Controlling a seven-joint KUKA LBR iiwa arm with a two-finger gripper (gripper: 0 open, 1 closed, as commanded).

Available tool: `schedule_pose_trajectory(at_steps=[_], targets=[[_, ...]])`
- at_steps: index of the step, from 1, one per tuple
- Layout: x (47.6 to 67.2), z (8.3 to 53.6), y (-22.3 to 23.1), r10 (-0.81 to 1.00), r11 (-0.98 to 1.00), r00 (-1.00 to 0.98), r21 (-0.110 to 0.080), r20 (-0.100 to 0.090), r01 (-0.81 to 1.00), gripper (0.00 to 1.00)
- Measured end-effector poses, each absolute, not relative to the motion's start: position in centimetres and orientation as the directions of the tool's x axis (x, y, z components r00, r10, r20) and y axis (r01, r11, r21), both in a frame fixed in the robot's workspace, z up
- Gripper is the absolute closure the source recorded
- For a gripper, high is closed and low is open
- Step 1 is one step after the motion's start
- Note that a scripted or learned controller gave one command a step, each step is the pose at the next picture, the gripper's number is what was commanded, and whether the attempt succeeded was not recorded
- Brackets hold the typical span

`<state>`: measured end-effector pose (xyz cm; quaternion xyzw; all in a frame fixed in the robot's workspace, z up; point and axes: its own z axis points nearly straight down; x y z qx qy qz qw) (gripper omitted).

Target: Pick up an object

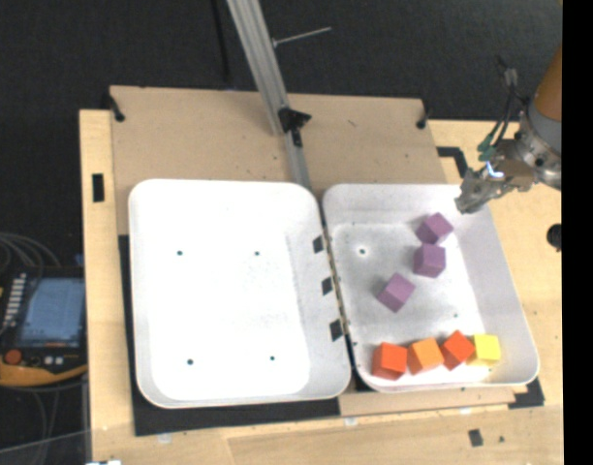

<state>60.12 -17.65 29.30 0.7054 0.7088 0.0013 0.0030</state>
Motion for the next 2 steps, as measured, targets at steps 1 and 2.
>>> schedule_pose_trajectory(at_steps=[1, 2], targets=[[58.9, 29.3, -12.5, 1.0, 0.006, -0.006, 0.001, 0.0, 1.0, 1.0], [57.6, 27.6, -7.7, 1.0, 0.006, -0.006, 0.0, 0.001, 1.0, 1.0]])
